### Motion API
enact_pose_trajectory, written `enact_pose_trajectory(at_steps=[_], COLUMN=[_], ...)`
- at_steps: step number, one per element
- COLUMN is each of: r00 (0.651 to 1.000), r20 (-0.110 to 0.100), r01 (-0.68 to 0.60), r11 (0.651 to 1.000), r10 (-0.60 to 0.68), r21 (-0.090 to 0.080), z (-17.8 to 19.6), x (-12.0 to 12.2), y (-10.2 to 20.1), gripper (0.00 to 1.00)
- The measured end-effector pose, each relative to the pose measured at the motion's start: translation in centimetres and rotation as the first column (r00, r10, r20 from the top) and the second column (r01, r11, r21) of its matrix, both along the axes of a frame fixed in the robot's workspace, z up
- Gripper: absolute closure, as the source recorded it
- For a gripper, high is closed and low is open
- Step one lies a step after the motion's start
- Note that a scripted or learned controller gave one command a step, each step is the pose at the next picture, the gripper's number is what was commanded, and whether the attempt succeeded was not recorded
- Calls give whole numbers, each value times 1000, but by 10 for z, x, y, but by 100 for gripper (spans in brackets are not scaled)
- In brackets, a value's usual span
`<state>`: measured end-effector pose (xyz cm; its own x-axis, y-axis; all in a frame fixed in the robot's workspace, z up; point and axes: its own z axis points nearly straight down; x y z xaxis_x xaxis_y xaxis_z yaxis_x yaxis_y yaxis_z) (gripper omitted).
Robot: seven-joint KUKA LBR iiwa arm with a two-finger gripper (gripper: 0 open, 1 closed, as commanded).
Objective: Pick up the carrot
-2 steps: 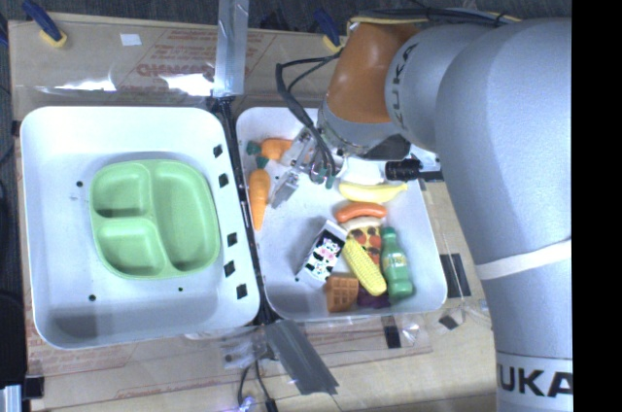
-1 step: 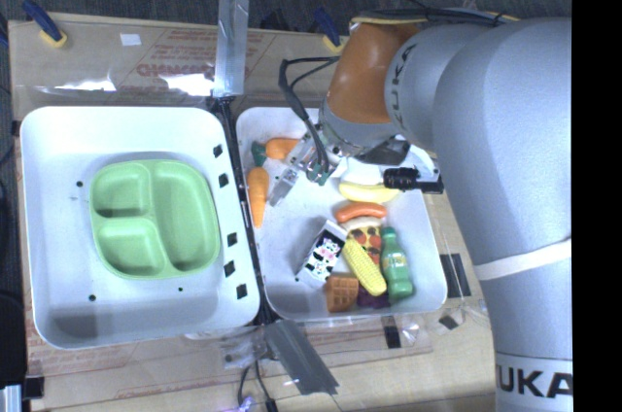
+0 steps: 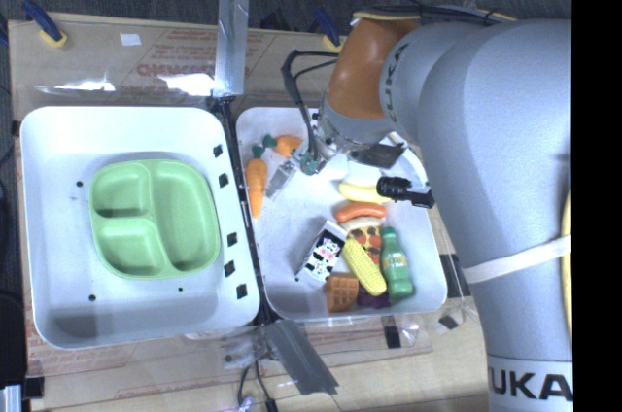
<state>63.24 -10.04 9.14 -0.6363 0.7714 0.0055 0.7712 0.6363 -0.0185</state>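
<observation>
Beside the carrot (image 3: 256, 187), the end effector (image 3: 289, 173) hangs slightly spread, pinching nothing, just clear of it.

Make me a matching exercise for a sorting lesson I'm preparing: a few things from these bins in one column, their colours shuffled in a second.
Things:
1. carrot
2. divided plate
3. corn cob
4. milk carton

Colours:
A. yellow
B. black and white
C. orange
D. pale green

Pairs: 1-C, 2-D, 3-A, 4-B
</observation>
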Motion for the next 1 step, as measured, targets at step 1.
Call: enact_pose_trajectory(at_steps=[1], r00=[831], r20=[15], r01=[556], r11=[831], r10=[-556], r21=[2], z=[1], x=[7], y=[-16], gripper=[0])
